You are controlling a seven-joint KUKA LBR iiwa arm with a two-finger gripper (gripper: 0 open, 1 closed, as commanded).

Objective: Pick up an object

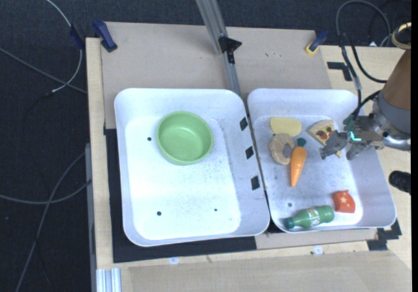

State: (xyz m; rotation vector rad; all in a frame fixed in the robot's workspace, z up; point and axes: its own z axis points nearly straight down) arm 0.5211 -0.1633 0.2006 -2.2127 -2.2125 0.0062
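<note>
1. Two white bins sit side by side on the bench in the camera view: the left bin (134, 219) and the right bin (375, 186), with the pincer (341, 145) hanging over the upper right part of the right bin.
2. I cannot tell whether the pincer is open or closed (its dark tip is small and blurred at this slant), and nothing shows between its tips.
3. Closest to the pincer is a pizza slice (321, 130), just to its left and slightly above, near enough that the tip looks to overlap the slice's edge.
4. Farther left of the pincer lies a pale yellow piece (286, 125), with a tan round item (281, 149) below it.
5. An orange carrot (297, 164) lies left of and below the pincer, its green top touching the tan round item.
6. Below the pincer, near the front wall of the right bin, sits a small red item (344, 201), and a green bottle (309, 217) lies on its side just left of that.
7. Well to the left of the pincer, in the left bin, stands a green bowl (185, 137), upright.
8. Behind the pincer, the grey arm (398, 101) comes in from the right edge.
</note>
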